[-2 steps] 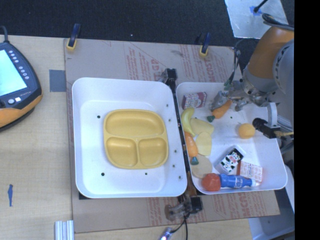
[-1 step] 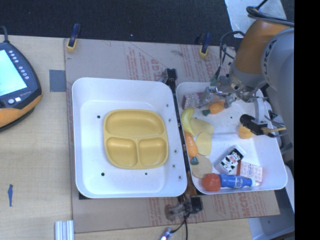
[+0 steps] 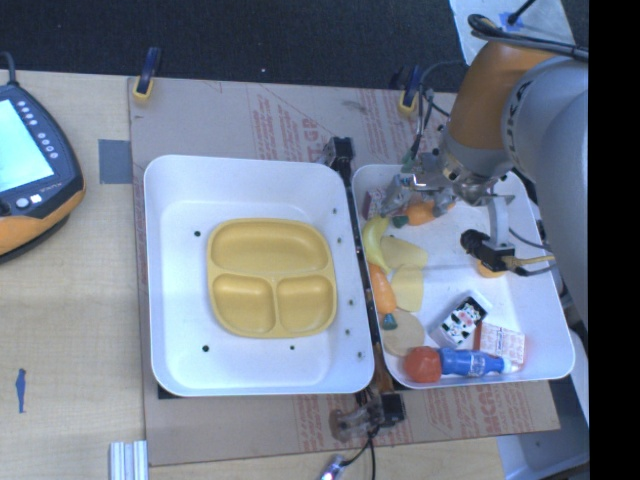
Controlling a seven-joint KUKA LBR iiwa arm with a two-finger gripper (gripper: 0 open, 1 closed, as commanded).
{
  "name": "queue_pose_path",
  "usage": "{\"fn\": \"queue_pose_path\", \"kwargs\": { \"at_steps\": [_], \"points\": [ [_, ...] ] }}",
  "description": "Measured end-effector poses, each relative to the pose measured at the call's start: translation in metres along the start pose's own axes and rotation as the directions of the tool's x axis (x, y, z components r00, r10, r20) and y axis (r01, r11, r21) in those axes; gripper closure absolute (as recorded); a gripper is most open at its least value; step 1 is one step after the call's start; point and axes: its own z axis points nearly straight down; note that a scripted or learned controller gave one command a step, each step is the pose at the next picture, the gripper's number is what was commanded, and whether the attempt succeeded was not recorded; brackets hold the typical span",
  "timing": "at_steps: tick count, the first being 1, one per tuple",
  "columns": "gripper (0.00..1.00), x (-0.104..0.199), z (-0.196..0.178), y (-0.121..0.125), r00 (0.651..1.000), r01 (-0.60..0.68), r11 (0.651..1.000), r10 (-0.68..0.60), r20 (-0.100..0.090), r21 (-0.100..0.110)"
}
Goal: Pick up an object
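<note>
The right bin (image 3: 548,303) holds several objects. My gripper (image 3: 413,196) is low over its far left corner, right above a small orange item (image 3: 422,212). Just beside it lies a yellow banana (image 3: 374,240), with pale yellow slices (image 3: 405,273) and an orange carrot (image 3: 382,290) below. Nearer the front are a cow-patterned box (image 3: 462,320), a blue bottle (image 3: 474,364) and a red tomato-like ball (image 3: 422,364). Nothing visibly hangs from the gripper.
The left bin (image 3: 170,268) carries a yellow divided plate (image 3: 272,276). A teach pendant (image 3: 25,168) lies at the bench's left edge. A white and red packet (image 3: 503,345) and a tan disc (image 3: 403,338) lie at the right bin's front. The arm (image 3: 500,98) covers that bin's far right corner.
</note>
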Motion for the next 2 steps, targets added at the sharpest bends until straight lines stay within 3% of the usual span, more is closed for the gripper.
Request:
{"fn": "queue_pose_path", "kwargs": {
  "at_steps": [1,2],
  "points": [
    [1.0,-0.0023,-0.011,0.0,1.0,0.0,1.0,0.0,0.002,0.001],
    [0.0,-0.0023,-0.0109,-0.0001,1.0,0.001,1.0,-0.001,0.002,0.001]
  ]
}}
